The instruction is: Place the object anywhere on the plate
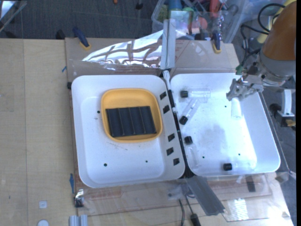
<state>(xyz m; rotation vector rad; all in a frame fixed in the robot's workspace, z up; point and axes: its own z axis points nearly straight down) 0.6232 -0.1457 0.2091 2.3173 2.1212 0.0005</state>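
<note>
- The arm [278,41], grey with an orange upper part, reaches in from the right above the far right corner of the right bin [269,131].
- The hand [238,91] hangs over the far right part of that bin, near its back wall. At this slant it cannot be told whether it is apart or together, and nothing can be made out in it.
- The black ridged block [131,121], flat and rectangular with four lengthwise ribs, lies on the yellow plate [129,94]. It covers the near half of the plate, and its front edge reaches the plate's near rim.
- The plate sits in the middle of the left bin [77,126], well apart from the hand.
- In the right bin, a clear tube with a black cap [195,94] lies near the back, and a second clear tube [188,111] lies aslant just below it.
- A loose black cap [188,139] rests near the divider, and another small black piece [227,166] sits by the front wall.
- A row of black tabs [170,136] runs along the seam between the two bins.
- Crinkled clear film [127,55] lies behind the left bin on the pale wooden surface [28,102].
- A clear tub [207,4] of coloured odds and ends stands at the back. Any print on its contents is too blurred to read.
</note>
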